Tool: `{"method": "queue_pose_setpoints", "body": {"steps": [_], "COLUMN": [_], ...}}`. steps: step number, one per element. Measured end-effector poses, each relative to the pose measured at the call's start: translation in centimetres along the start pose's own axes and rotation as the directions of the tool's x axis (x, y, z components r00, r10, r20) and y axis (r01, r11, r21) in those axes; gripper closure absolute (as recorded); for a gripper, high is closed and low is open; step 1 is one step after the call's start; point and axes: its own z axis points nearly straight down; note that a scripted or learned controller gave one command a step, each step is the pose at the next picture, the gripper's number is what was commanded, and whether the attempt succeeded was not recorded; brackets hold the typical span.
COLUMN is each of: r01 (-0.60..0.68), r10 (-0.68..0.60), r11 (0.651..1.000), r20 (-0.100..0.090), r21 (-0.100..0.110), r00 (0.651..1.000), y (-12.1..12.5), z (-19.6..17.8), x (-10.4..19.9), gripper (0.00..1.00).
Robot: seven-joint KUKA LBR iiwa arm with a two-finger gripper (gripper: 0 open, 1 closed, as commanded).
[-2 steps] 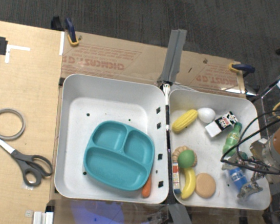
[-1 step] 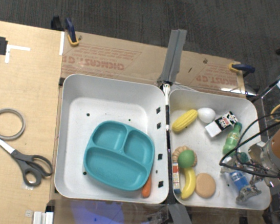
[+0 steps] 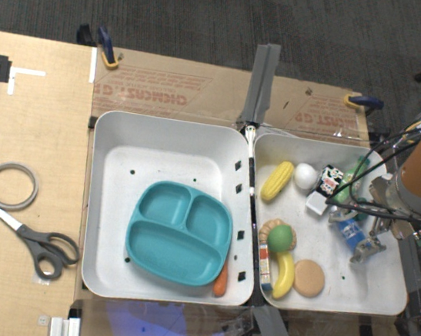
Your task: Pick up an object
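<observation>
Gripper (image 3: 363, 243): low in right white plastic bin (image 3: 378, 303), far-right side, beside blue-labelled packet (image 3: 351, 232).
Fingers: spread or clenched, cannot tell.
Risk: closing beside packet; cables (image 3: 365, 173) snagging black-and-white box (image 3: 331, 182).

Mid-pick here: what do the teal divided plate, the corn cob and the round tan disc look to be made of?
Teal divided plate: likely moulded plastic, smooth, with a soft sheen and uniform colour. Corn cob: probably toy plastic, bright flat yellow with a ridged surface. Round tan disc: unclear, matte and even-toned, perhaps plastic or foam play food.
</observation>
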Motion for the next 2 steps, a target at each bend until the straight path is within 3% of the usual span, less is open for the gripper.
{"method": "queue_pose_setpoints", "body": {"steps": [1, 2], "r01": [-0.004, -0.003], "r10": [0.004, 0.003], "r11": [1.0, 1.0], "r20": [0.005, 0.005], "r21": [0.001, 0.0], "r00": [1.0, 1.0], "y": [-0.02, 0.03], "z": [-1.04, -0.99], "x": [-0.17, -0.19], "gripper": [1.0, 0.0]}}
